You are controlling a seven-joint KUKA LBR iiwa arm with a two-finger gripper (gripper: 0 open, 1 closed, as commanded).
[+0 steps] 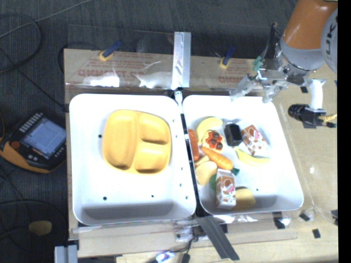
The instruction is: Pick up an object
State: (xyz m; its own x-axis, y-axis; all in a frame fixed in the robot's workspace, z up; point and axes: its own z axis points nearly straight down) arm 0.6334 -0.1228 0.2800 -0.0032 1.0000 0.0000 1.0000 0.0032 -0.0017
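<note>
Sitting nearest in the right bin, a small carton stood upright beside a yellow piece; behind it lay a carrot, a black block and a patterned box, closely packed. The gripper hung above the bin's far rim, fingers spread and holding nothing. A clean pick probably wanted the isolated patterned box, approached straight down

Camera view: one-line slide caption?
Claw poised over the right bin's far rim; toy food piled inside, yellow divided tray in the left bin.
</note>
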